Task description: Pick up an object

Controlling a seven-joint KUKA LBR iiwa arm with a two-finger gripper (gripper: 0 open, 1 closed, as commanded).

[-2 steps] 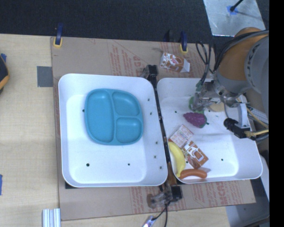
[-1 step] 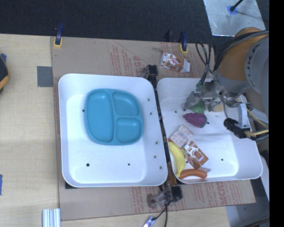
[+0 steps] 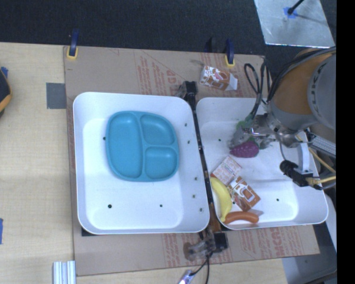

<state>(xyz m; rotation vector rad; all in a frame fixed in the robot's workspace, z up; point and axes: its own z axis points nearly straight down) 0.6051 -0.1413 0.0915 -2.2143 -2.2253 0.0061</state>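
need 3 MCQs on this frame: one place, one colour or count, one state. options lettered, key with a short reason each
1. Where does the blue divided plate lie?
A. in the left bin
B. in the right bin
C. on the bare bench

2. What colour is the grape bunch next to the gripper?
A. green
B. purple
C. orange

3. How does the banana lie in the right bin?
A. standing upright against the far wall
B. hanging over the rim
C. flat, near the front left corner

Key: 1 A, the plate sits inside the left bin. 2 B, the bunch is plainly purple. 3 C, it lies flat on the bin floor beside the hot dog and small packets.
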